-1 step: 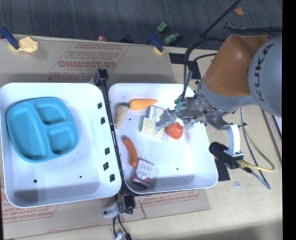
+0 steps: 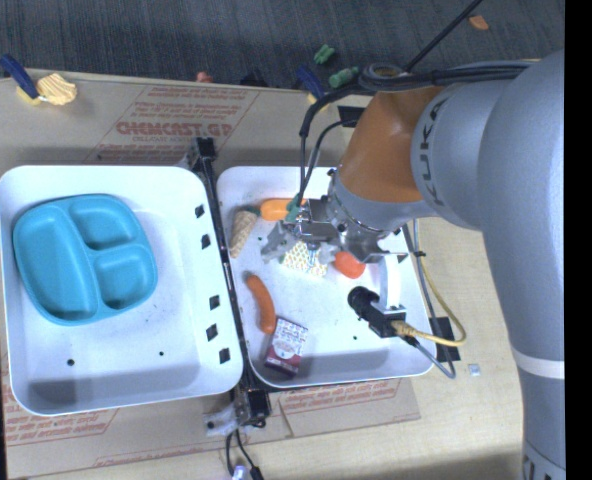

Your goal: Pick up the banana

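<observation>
Rig: one grey arm (image 2: pixel 496 148) with an orange band reaches in from the right over the right bin (image 2: pixel 396 363); the left bin (image 2: pixel 106 378) sits beside it on the desk (image 2: pixel 476 408).
Gripper position: the gripper (image 2: pixel 292 236) is low over the far-middle of the right bin, above a small patterned item (image 2: pixel 304 259).
Gripper state: cannot tell whether released or clenched, since the wrist body covers it from above. Nothing is seen held.
Banana, location: no piece reads plainly as a banana. The likeliest candidate is the pale yellowish elongated piece (image 2: pixel 242 230) lying against the left wall of the right bin, just left of the gripper. Identification is tentative because its surface looks faintly textured.
Neighbours: an orange piece (image 2: pixel 273 209) lies just far of the candidate. A sausage-shaped piece (image 2: pixel 263 302) lies nearer, with a small dark packet (image 2: pixel 288 347) beyond that. A red-orange piece (image 2: pixel 349 264) sits to the right under the wrist.
Left bin contents: a blue compartment tray (image 2: pixel 84 256).
Handling (judgement): probably a light plastic toy, stiff, smooth and somewhat slippery, and curved so it may roll or pivot when pinched.
Where to take hold (judgement): across the narrow width at mid-length, jaws square to the long axis.
Risk (judgement): the bin wall touching the candidate leaves little room on its left side, and the orange piece could be nudged.
</observation>
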Action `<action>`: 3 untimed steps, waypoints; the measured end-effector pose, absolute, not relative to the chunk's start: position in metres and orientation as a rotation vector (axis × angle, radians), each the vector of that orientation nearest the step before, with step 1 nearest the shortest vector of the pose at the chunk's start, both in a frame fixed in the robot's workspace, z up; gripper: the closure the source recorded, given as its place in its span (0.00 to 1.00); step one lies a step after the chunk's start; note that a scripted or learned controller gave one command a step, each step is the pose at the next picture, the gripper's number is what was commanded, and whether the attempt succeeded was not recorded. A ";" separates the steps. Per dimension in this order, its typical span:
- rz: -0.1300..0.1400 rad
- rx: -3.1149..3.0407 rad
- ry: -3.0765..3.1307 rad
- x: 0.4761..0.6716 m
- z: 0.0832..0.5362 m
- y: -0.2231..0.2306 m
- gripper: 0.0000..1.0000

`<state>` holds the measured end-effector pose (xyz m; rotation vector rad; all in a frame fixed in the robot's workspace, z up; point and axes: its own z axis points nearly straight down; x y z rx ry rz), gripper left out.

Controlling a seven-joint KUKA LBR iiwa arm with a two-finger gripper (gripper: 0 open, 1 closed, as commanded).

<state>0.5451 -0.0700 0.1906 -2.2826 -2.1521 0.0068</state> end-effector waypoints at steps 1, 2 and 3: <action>0.009 -2.459 -1.947 0.524 0.191 0.026 0.00; 0.003 -2.362 -2.071 0.476 0.284 -0.077 0.00; 0.006 -2.396 -2.027 0.535 0.226 -0.029 0.00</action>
